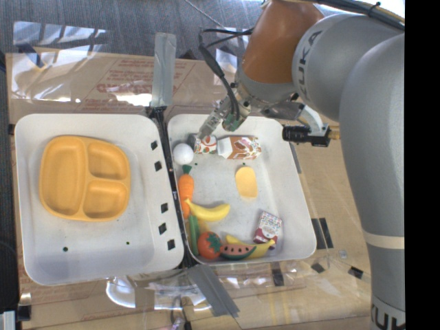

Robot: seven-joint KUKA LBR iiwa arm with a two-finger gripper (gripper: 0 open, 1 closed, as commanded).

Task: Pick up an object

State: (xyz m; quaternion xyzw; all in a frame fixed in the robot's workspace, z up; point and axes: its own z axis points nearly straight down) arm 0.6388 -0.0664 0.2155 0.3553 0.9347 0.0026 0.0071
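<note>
Grey arm point(371, 115) fills frame right; end effector point(221, 124), state unreadable, hovers above small carton point(206, 144): light, stiff, likely best pinched across flat sides.

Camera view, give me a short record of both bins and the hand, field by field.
left bin: yellow divided plate
right bin: white ball, milk carton, carrot, banana, yellow oval piece, small packet, watermelon slice, tomato
hand: above the right bin's far edge, beside the carton
held: nothing visible in the hand
</note>
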